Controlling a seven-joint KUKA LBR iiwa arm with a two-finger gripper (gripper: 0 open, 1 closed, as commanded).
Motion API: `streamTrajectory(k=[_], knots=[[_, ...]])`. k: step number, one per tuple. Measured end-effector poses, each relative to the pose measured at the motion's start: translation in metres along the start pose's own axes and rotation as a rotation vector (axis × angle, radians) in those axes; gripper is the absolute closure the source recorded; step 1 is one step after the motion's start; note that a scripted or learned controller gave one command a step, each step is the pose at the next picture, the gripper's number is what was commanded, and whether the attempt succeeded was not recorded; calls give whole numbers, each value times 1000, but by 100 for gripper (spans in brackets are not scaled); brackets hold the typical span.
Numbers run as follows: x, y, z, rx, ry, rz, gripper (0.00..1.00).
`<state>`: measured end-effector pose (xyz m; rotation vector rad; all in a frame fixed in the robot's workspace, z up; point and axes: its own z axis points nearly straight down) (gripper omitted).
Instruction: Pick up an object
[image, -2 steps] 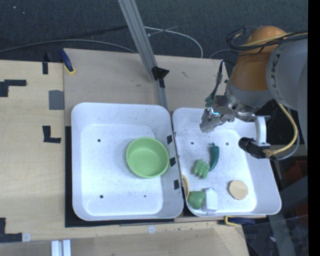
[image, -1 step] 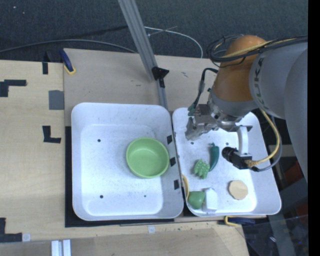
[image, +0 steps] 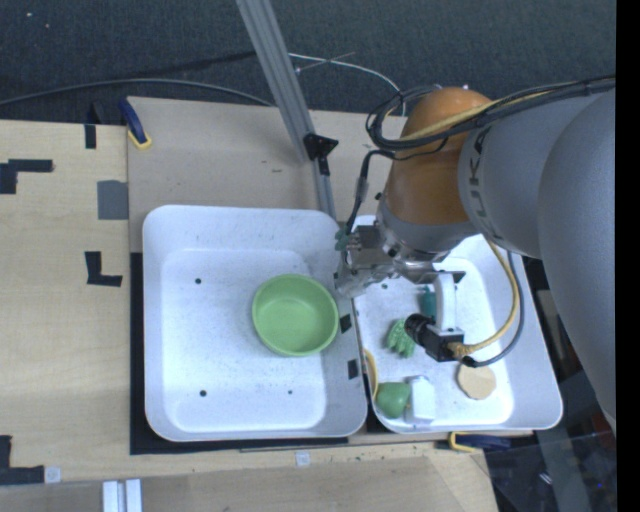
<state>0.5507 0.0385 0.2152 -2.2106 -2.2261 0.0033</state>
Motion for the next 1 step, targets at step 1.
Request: streamTrajectory(k=[1], knots=[[52,-19,1,0,0,0,100]])
